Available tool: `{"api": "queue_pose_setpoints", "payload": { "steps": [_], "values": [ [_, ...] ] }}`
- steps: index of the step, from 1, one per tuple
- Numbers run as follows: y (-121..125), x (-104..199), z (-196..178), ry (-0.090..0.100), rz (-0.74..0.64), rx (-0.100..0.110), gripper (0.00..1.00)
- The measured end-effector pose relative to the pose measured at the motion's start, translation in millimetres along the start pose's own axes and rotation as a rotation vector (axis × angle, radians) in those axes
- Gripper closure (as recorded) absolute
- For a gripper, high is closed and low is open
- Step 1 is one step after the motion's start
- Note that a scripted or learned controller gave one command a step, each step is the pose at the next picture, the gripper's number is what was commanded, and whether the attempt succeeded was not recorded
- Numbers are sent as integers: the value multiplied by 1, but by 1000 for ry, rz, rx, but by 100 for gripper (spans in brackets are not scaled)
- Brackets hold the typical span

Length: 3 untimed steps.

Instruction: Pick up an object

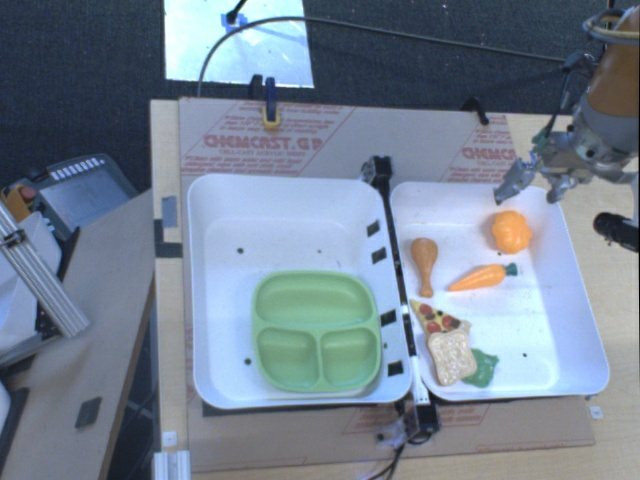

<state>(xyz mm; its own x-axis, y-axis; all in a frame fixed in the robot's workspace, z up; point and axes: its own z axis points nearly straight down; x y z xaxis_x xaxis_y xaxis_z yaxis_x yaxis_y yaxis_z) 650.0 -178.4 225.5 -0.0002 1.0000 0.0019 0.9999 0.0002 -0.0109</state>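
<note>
The right bin [570, 298] holds an orange fruit [510, 231], a carrot [482, 277], a chicken drumstick [425, 264], a pizza slice [438, 319], a slice of toast [452, 356] and a green leaf [483, 367]. My gripper [534, 181] hangs over the bin's far right corner, just above and right of the orange fruit. Its two fingers stand apart with nothing between them.
The left bin [230, 218] carries a green divided plate [315, 330]. A black clip strip [392, 268] runs between the bins. Cardboard [330, 138] lies under both. A grey device [75, 193] and a metal rail [40, 273] sit at the far left.
</note>
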Motion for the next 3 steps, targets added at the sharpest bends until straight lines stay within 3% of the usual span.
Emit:
{"api": "queue_pose_setpoints", "payload": {
  "steps": [1,3],
  "values": [
    [2,1,-9,-2,-3,-12,0],
    [-6,1,89,-2,-1,-10,0]
  ]
}}
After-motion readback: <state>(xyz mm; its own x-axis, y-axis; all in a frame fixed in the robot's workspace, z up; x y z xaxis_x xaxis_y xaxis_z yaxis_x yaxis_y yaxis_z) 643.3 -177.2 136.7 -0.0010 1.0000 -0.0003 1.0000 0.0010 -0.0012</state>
